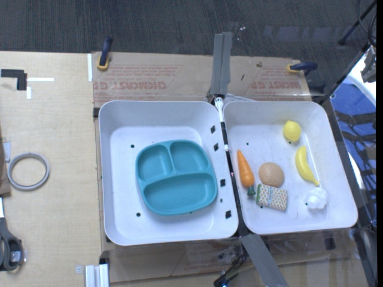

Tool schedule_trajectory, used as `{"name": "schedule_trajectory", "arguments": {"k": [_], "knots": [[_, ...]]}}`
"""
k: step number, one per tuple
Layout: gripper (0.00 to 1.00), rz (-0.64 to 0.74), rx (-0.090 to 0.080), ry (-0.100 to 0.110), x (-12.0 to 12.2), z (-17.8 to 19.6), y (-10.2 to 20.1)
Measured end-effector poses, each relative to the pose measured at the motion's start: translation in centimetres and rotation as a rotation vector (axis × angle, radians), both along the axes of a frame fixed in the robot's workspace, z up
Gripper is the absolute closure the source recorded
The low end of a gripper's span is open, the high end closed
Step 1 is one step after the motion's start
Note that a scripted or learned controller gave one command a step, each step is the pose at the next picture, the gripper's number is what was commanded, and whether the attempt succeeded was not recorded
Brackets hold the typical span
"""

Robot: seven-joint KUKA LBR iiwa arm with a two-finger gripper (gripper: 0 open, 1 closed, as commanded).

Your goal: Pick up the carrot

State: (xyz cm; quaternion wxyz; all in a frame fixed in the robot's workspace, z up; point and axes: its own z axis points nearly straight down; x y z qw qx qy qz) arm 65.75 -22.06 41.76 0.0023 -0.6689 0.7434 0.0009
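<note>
Approach is judged to be the step in hand, since the small orange tapered carrot (pixel 245 168) is seen lying untouched on the floor of the right-hand white bin (pixel 335 160), close to its left wall, in the centre-right of the frame. A round tan ball (pixel 271 174) sits just beside it, and a patterned green-and-tan packet (pixel 272 197) lies near its lower tip. Where the carrot lies relative to the tool cannot be told, nor can the tool's state. A descent along the carrot's length is called for next, with the ball avoided.
</note>
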Motion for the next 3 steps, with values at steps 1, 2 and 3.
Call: {"name": "schedule_trajectory", "arguments": {"k": [1,2,3], "knots": [[1.0,0.298,0.0,0.0,-2.4,-0.5,0.0],[1.0,0.567,-0.001,-0.002,-2.5,1.5,1.1],[1.0,0.8,-0.001,-0.002,0.2,0.6,1.3]]}}
